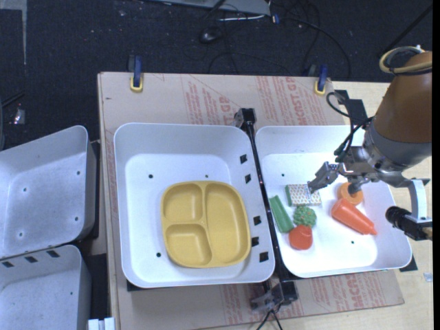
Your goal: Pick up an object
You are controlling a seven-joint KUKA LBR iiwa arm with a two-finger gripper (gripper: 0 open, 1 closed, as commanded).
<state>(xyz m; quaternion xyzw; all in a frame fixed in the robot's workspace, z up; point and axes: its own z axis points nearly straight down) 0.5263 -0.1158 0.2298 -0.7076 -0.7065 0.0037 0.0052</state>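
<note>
Camera view has the gripper (335,178) low in the right bin (395,253), near its middle, hovering by the grey block (303,195) and orange carrot (353,216); jaws' spread, cannot tell; nothing visibly held, so the pick remains undone.

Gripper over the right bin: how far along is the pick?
Done: the grey arm's gripper has reached into the right white bin, beside the small grey perforated block. In hand: nothing visibly between its fingers. Left: grasp and lift. The orange carrot, green broccoli floret, red tomato and green stick-shaped piece all lie on the bin floor.
</note>
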